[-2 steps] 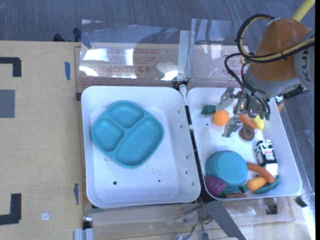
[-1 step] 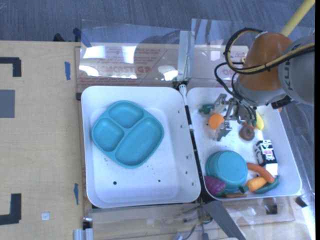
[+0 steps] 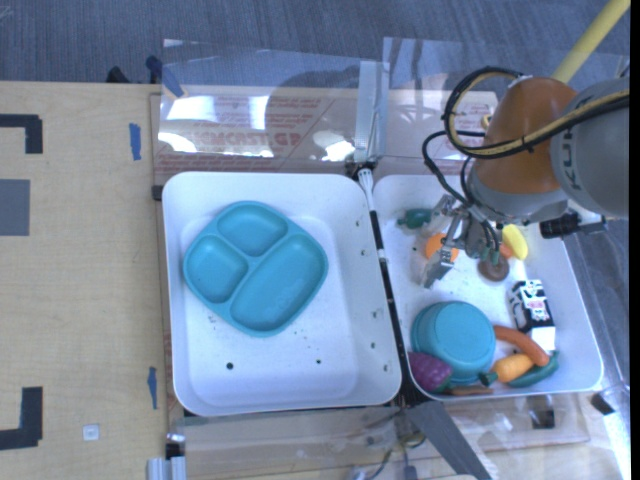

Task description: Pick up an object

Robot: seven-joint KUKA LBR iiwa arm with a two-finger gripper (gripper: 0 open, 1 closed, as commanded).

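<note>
- The hand (image 3: 447, 253) hangs low in the right bin (image 3: 580, 298), just above the blue bowl (image 3: 456, 337), its fingers spread around a small orange piece (image 3: 437, 250).
- Judgement: settle squarely over that piece before closing, keeping clear of the brown piece (image 3: 492, 265).
</note>
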